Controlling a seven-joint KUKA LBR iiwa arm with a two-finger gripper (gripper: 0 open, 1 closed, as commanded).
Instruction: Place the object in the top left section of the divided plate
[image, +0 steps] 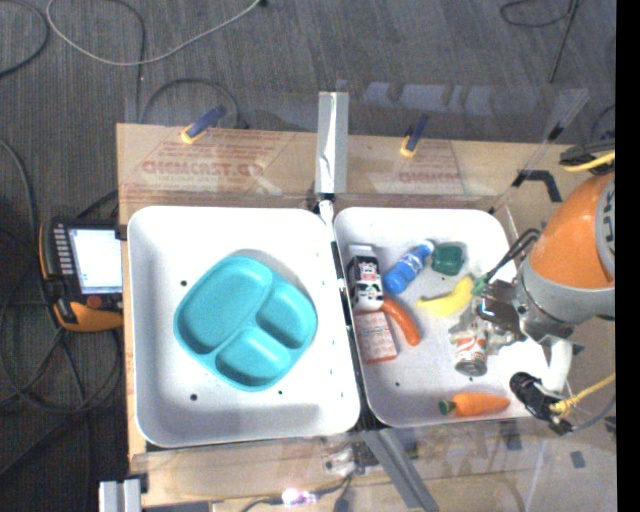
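A teal divided plate (246, 318) with three sections lies in the left bin (160, 400). The right bin (420, 395) holds several objects: a blue bottle (408, 267), a green piece (449, 259), a yellow banana (449, 297), a red-orange pepper (402, 321), a carrot (475, 404), a small can (470, 352) and two labelled bottles (370, 310). My gripper (487, 318) hangs low over the right bin's right side, just above the can and beside the banana.
The arm's orange band (580, 235) and grey wrist reach in over the right bin's right rim. A handheld pendant (85, 270) lies left of the bench. A post (330, 150) stands behind the gap between the bins.
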